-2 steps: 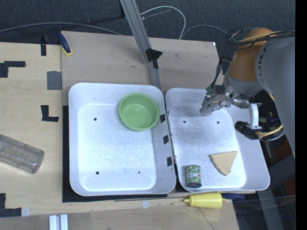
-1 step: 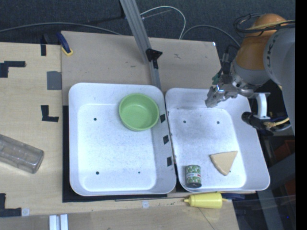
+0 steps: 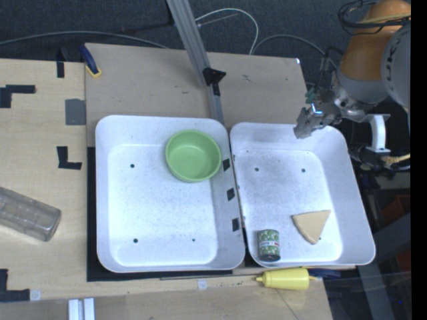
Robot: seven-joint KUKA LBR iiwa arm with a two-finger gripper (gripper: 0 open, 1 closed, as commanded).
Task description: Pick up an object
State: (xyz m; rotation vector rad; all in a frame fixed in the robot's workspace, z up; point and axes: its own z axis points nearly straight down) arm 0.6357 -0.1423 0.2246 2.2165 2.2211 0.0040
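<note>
Green bowl (image 3: 193, 155) left bin (image 3: 113, 199), can (image 3: 269, 245) beside wedge (image 3: 312, 225)

The arm (image 3: 373, 52) comes in from the far right of the scene, its orange band showing at the upper right with the grey wrist section just below it. From there the wrist slopes down and to the left. The gripper (image 3: 305, 127) sits at the low left end of the wrist, small and grey, tilted with its tip pointing down and left. It hangs at the far right of the scene, well away from the near edge. Whether its tip is parted or closed cannot be made out at this angle
</note>
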